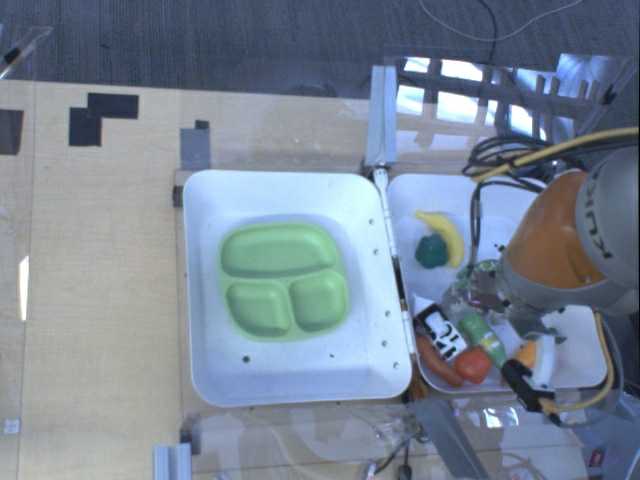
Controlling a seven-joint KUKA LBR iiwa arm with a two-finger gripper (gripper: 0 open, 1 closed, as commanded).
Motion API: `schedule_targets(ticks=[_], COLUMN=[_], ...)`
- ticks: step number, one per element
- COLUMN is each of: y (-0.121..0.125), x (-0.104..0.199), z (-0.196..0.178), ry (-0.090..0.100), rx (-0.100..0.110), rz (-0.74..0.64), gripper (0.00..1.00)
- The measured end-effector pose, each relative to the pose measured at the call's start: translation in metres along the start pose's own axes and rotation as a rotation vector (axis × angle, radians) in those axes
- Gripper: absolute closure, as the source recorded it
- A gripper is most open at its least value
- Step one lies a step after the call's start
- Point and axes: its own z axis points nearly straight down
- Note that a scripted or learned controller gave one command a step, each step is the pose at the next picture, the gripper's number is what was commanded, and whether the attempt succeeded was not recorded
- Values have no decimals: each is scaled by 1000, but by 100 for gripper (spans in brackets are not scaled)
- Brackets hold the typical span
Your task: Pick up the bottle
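— Toward the left edge of the surface (100,298), what's there?
— Bare wood with a few black marks near the far-left corner. Next comes the left bin (290,193), holding a green divided tray (285,278) laid flat in its middle.

— And the right bin (585,368)?
— A banana (443,233) and a dark green round item (431,252) lie near its far-left corner. Along its near edge sit a black-and-white item (442,331), a red one (472,366), and between them the bottle (483,333), green, lying tilted.

— Where's the arm?
— Its orange-banded wrist (550,243) hangs over the right bin, with the gripper (478,290) just above the bottle.

— Has it got hold?
— I cannot tell how the gripper stands; the wrist hides it. Nothing looks lifted.

— So which step?
— Approach, I'd judge. Next it needs a descent squarely across the bottle's body, avoiding the crowded neighbours.
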Motion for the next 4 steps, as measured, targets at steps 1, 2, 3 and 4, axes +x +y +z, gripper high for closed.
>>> schedule_targets(ticks=[1, 2, 3, 4], y=[1, -17, -17, 30], x=[4, 100, 100, 53], z=[-10, -93, -93, -90], ry=[8, 8, 8, 6], rx=[4, 34, 34, 35], rz=[-6, 249, 249, 233], gripper=[100, 100, 0, 0])
